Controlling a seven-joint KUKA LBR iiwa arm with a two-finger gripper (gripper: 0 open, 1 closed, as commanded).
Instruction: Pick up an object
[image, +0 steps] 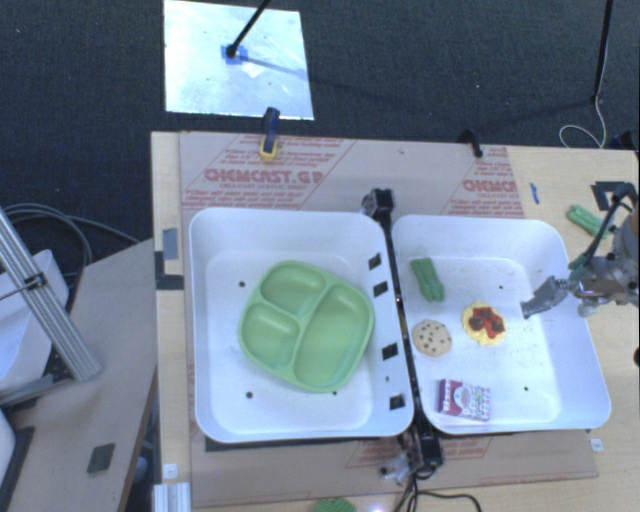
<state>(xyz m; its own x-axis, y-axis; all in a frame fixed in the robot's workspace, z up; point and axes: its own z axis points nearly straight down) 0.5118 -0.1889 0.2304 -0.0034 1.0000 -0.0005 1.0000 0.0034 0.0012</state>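
Observation:
The right bin (560, 400) holds several small objects. A green pickle-shaped piece (427, 279) lies near its back left. A round chocolate-chip cookie (432, 338) sits next to a yellow tart with red topping (485, 323) in the middle. A small red-and-white carton (464, 400) lies flat near the front wall. My gripper (560, 300) reaches in from the right over the bin's right side, a little to the right of the tart and apart from it. Nothing shows in its grasp.
The left bin (215, 400) holds a light green divided plate (305, 325). A black clamp strip (395, 320) runs between the two bins. A green object (585, 218) lies on the bench right of the right bin.

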